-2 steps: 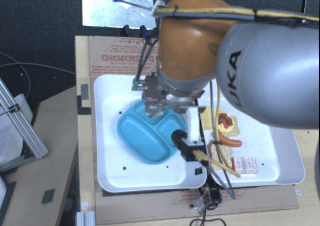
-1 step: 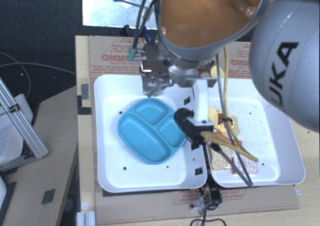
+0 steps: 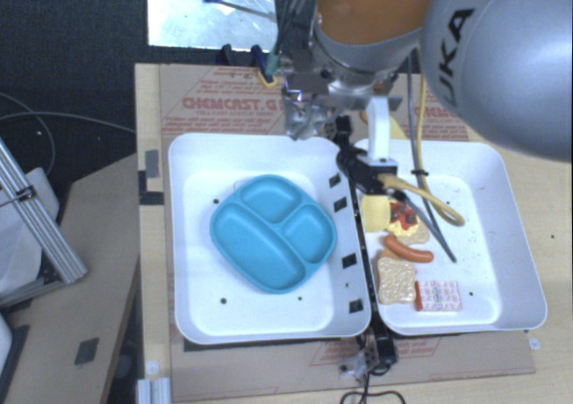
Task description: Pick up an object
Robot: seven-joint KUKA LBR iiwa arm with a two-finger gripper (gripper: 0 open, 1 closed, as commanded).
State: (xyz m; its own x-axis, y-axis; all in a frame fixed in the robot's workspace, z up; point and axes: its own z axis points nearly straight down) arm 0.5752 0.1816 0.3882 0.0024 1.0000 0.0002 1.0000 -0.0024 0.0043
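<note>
So, the grey arm's claw (image 3: 315, 117) is seen hanging over the back rim of the left white bin (image 3: 192, 241); whether it's open or closed can't be told. A blue three-section plastic plate (image 3: 272, 232) is laid in that bin. Toy food is piled in the right white bin (image 3: 506, 241): a sausage (image 3: 409, 252), a toast slice (image 3: 396, 279), a red-and-white packet (image 3: 439, 295).

camera view: fixed above the bench (image 3: 107, 214), looking down at a slant | faces both white bins, left bin (image 3: 192, 304) and right bin (image 3: 501, 214), side by side mid-frame | near enough that the arm (image 3: 483, 26) entering from the right blocks the bench's far right corner | dark floor beyond the far edge
</note>
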